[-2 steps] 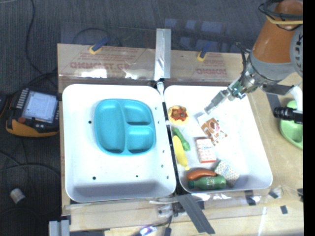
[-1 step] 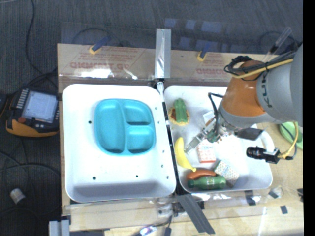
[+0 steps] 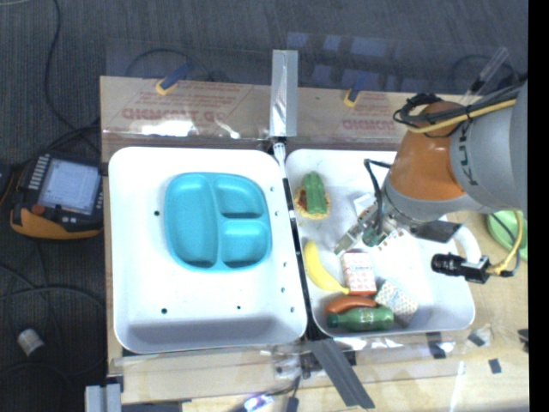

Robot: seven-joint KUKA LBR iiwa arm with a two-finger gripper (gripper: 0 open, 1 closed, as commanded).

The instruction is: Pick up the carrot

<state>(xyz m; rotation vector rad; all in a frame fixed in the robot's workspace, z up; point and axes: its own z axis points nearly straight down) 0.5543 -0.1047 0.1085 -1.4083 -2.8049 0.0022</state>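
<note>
The gripper [image 3: 371,230] hangs mid right bin [image 3: 446,314], above a small carton [image 3: 358,273]; whether it is released or clenched I cannot tell. The carrot [image 3: 350,302] lies by the bin's near edge, touching a green cucumber [image 3: 362,318]. Judged step: approach; next, shift toward that edge and descend

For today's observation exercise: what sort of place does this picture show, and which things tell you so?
Probably a robotics lab or test bench: a grey and orange robot arm reaches over two white bins, and a handheld controller lies on the carpet.

You cannot resolve the finger state of the gripper [image 3: 371,230]. The carrot [image 3: 347,302] is partly covered by the green vegetable [image 3: 362,318]. The frame's right edge crops the arm [image 3: 480,157].
</note>
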